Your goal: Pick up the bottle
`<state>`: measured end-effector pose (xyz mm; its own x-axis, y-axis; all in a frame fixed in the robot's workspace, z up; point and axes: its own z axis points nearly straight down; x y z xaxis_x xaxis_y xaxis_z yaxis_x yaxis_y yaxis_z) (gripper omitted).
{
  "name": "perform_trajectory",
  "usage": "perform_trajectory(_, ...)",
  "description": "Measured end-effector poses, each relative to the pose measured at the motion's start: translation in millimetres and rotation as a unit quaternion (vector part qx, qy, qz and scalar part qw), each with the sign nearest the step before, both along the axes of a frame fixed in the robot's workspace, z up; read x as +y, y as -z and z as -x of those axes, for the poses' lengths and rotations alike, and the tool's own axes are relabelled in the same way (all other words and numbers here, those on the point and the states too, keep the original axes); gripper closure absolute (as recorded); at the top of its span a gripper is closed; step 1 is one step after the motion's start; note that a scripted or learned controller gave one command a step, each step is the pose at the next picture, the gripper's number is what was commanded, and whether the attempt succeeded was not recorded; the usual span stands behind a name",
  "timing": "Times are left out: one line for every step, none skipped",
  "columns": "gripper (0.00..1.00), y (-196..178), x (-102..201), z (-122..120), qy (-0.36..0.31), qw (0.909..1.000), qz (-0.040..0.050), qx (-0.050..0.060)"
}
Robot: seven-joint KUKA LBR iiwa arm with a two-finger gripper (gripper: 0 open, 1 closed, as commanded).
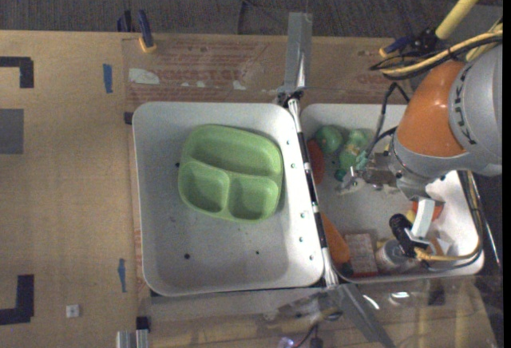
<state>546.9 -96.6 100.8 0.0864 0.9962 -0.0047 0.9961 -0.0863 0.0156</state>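
The right bin holds the task's objects. A pale grey rounded thing that looks like the bottle lies near its front wall, partly hidden by the robot's wrist parts. My gripper hangs over the middle of the right bin, just below two green items and well apart from the bottle, which is toward the front right of it. Nothing shows between its metal tips. The grey arm with the orange band covers the bin's right half.
Two green items sit at the back of the right bin. A red-orange piece and an orange piece lie along its left wall, with a brown block beside them. A green divided plate lies in the left bin.
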Motion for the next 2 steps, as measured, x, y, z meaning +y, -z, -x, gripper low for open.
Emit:
perform_trajectory(0.00, 12.5, -35.3, -87.5, -0.025, 0.9997, -0.0017, 0.004)
perform_trajectory(0.00, 12.9, -44.6, -114.9, -0.003, 0.9996, -0.0093, 0.025)
